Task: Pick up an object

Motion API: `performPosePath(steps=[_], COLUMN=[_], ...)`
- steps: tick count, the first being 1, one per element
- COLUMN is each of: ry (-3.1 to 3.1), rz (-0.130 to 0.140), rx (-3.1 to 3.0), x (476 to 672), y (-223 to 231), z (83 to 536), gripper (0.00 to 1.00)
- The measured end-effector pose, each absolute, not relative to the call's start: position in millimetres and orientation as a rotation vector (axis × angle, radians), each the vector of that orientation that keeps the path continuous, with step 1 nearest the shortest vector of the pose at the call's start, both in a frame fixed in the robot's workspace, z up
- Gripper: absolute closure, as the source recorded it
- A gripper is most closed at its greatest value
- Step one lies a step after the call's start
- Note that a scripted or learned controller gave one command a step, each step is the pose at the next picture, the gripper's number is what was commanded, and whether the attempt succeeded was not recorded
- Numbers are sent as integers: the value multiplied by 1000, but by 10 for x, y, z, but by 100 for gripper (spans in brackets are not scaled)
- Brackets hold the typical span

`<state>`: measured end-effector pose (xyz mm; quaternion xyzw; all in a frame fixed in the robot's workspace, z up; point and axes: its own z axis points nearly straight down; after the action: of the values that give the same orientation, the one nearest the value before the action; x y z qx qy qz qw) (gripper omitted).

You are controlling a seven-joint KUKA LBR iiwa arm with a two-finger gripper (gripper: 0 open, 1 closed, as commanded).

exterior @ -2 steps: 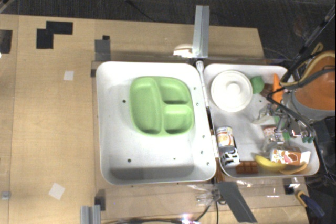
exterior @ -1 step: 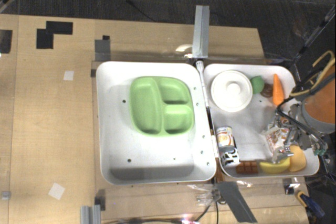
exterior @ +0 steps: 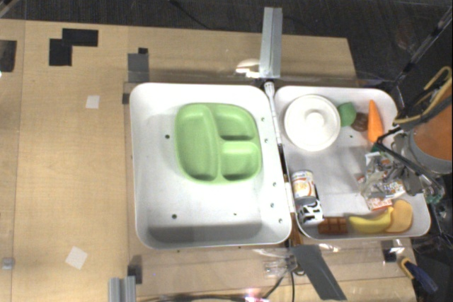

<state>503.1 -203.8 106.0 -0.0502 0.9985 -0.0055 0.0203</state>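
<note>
The right bin (exterior: 333,166) holds several objects. A white round dish (exterior: 311,122) lies at its far left, with a small green ball (exterior: 347,114) and an orange carrot (exterior: 375,121) beside it. A small can (exterior: 302,186) and a black-and-white item (exterior: 310,211) lie along the left wall. A brown block (exterior: 333,226), a banana (exterior: 370,223) and a yellow rounded fruit (exterior: 401,216) line the near wall. My gripper (exterior: 388,170) hangs low at the bin's right side, over a crinkled shiny packet (exterior: 381,187). The arm's wrist hides part of that packet.
The left bin (exterior: 152,173) holds a green divided plate (exterior: 216,141). A grey post (exterior: 271,42) stands behind the wall between the bins. Cables run down the right edge beside the arm's orange band (exterior: 433,145). Bare wooden bench (exterior: 64,173) stretches to the left.
</note>
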Motion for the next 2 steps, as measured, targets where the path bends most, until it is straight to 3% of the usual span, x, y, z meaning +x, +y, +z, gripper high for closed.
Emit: performPosePath(steps=[1,2], ry=[3098,3122], rz=[-16,-8], rx=[-156,-90], x=[5028,5019], y=[-2036,-2056], z=[1055,915], gripper=[0,0])
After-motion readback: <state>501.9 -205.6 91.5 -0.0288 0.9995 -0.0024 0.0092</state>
